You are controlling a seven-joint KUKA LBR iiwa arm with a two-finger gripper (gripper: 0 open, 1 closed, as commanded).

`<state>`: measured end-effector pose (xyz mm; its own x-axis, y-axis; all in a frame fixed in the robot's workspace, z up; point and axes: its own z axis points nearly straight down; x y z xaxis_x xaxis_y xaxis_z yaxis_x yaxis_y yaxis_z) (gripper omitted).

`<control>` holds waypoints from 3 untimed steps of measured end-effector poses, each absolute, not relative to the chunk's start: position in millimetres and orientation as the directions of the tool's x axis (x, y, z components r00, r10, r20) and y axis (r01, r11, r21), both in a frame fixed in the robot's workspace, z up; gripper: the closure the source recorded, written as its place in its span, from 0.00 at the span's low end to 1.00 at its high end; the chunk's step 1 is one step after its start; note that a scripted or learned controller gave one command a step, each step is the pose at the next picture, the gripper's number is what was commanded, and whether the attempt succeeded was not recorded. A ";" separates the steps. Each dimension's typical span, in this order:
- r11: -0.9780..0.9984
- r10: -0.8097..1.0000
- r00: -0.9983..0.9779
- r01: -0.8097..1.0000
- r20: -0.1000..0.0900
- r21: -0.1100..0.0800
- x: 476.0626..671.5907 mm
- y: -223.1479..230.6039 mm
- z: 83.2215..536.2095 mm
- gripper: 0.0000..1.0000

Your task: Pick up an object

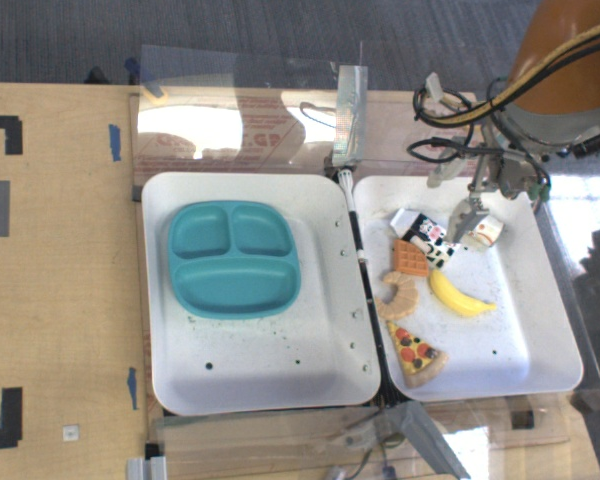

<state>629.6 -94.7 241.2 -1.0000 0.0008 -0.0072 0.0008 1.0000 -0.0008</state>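
My gripper (463, 230) hangs over the back of the right bin (550, 358), its fingers drawn together into one narrow wedge with nothing between them. A small white cylinder with an orange end (486, 232) lies just to its right. A black-and-white spotted block (425, 236) lies just to its left. In front of these sit a brown waffle (412, 259), a tan croissant-like piece (402, 294), a yellow banana (461, 296) and a pizza slice (417, 353).
The left bin (260, 378) holds a teal divided plate (234, 259). A raised rim (360, 268) separates the two bins. Cables (460, 108) and the orange-banded arm (565, 38) hang over the back right corner. The right bin's front right area is bare.
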 end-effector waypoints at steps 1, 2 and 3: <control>0.934 0.356 -0.934 0.356 -0.018 0.005 625.3 -97.6 118.5 0.00; 0.935 0.354 -0.935 0.354 -0.018 0.004 625.0 -96.6 126.4 1.00; 0.659 0.752 -0.659 0.752 -0.006 0.007 635.8 -61.6 187.7 1.00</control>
<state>635.8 -61.6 187.7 -0.6594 0.7518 -0.0065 0.7517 0.6594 0.0065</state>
